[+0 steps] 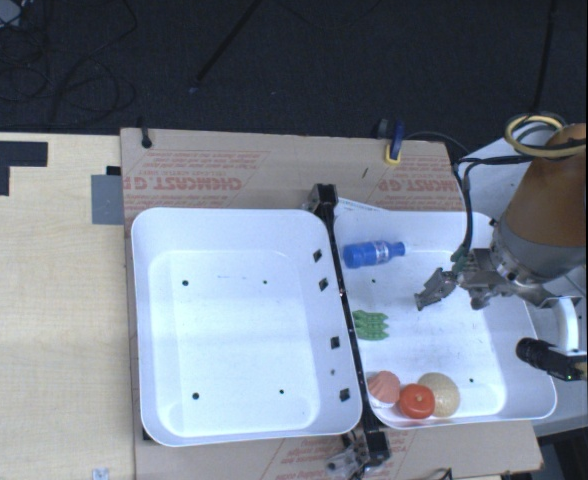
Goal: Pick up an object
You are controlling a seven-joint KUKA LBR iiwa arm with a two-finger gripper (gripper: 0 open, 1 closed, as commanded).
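The right bin (494, 258) holds a blue bottle (372, 254) lying on its side near the far left corner. A small green object (370, 325) lies by the left wall. At the near edge sit a pink round piece (381, 385), a red tomato-like piece (416, 401) and a beige round piece (441, 392), close together. My gripper (436, 291) hovers over the middle of the right bin, to the right of the green object and below the bottle. Nothing shows between its fingers.
The left bin (234, 328) stands beside the right one, with a black divider (339, 308) between them. Both rest on brown cardboard (234, 173). A blue and yellow clamp (394, 143) sits at the cardboard's far edge. Cables run along the arm on the right.
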